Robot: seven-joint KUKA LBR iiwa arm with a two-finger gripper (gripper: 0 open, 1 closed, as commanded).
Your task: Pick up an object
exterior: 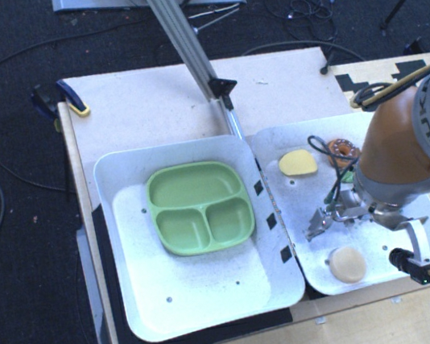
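The gripper (322,224) hung low in the right bin (295,186), just above the round beige object (348,264); I cannot tell its jaws' state.

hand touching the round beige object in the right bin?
Apart. In the camera view the hand sits above and left of the round beige object, with a strip of bare white right bin floor showing between them.

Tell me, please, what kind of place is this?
Probably a robotics lab: a grey-and-orange arm reaches over two white bins on a bench, with loose cables across dark carpet.
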